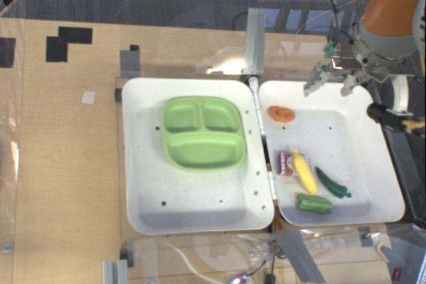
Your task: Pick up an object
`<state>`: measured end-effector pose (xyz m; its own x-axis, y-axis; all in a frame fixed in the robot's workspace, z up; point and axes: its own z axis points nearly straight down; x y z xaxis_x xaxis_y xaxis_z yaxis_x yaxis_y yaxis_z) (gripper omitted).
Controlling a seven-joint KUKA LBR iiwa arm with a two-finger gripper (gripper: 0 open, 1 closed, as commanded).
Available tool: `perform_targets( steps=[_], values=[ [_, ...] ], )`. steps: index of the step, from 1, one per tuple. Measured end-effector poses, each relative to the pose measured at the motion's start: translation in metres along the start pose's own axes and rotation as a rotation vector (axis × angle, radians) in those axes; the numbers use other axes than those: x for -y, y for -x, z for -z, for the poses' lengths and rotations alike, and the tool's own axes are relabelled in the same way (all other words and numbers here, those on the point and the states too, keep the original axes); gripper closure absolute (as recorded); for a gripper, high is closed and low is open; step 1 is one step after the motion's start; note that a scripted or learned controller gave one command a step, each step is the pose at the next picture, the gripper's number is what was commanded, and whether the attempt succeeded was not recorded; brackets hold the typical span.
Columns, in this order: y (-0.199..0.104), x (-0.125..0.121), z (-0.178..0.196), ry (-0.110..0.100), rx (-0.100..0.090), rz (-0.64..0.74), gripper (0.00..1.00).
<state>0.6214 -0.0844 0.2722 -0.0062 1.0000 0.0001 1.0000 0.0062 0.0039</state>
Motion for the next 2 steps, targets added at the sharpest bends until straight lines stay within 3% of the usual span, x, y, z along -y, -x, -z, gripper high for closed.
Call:
perform_targets(
  steps=[1,2],
  values=[
    [-0.002,-0.029,-0.12,-0.001,0.0,0.088,0.0],
    [0.006,-0.029,-0.183,0.008,0.001,0.041,0.0]
  ],
)
